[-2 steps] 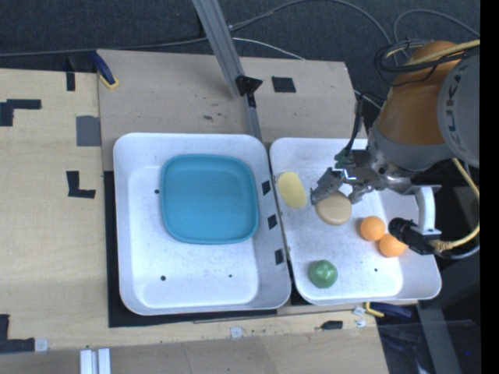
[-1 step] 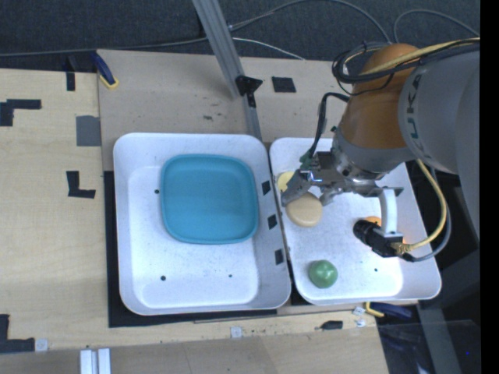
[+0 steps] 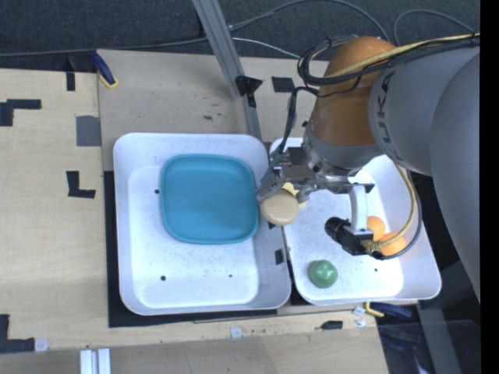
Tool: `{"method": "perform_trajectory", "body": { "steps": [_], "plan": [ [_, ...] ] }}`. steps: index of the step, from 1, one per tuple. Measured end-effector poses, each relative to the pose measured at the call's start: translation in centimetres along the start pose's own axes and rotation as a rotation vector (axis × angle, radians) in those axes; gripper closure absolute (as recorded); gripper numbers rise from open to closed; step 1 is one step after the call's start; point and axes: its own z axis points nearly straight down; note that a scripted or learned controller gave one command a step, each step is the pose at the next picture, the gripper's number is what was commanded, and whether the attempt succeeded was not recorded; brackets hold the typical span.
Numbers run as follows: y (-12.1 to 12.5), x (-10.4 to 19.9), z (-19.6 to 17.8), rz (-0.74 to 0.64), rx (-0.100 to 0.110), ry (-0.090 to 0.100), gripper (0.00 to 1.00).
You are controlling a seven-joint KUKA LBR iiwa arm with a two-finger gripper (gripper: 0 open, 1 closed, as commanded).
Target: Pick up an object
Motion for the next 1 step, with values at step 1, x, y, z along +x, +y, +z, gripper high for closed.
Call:
{"method": "perform_trajectory", "body": {
  "steps": [1],
  "plan": [
    [0.03, 5.67, 0.59, -0.001, 0.001, 0.000, 1.00]
  ]
}}
